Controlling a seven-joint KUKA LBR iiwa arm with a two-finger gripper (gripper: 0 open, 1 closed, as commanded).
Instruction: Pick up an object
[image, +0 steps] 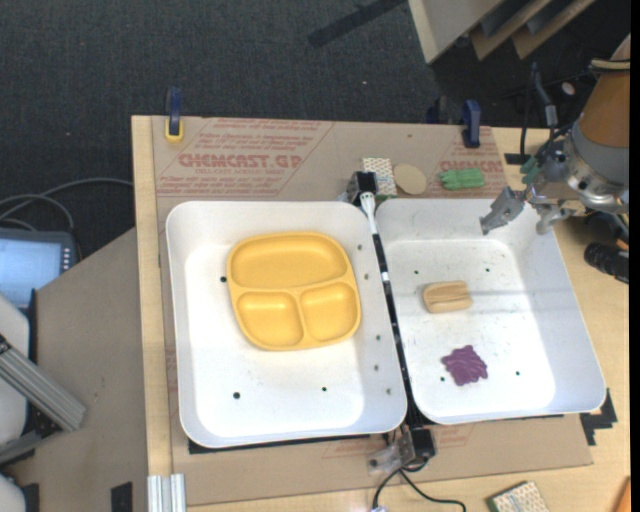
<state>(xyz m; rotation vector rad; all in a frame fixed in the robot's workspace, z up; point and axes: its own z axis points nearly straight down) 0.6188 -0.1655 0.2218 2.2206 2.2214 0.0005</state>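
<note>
Arm poised at the upper right, gripper (520, 210) spread and holding nothing.
It hangs over the far corner of the right bin (560, 330); a tan block (446, 297) lies mid-bin, a purple lump (465, 365) lower down, while a yellow divided tray (293, 290) sits in the left bin (200, 380).

Two bins side by side on board (250, 150). Divided tray (293, 290) in left bin (200, 380), toward its rear. Bread-shaped block (446, 296) near middle of right bin (560, 370); grape cluster (465, 365) in front of block, apart from it. Gripper (520, 211) above right bin's rear right corner. Disc (409, 179) and small block (461, 179) on board behind right bin, disc to left.
</note>
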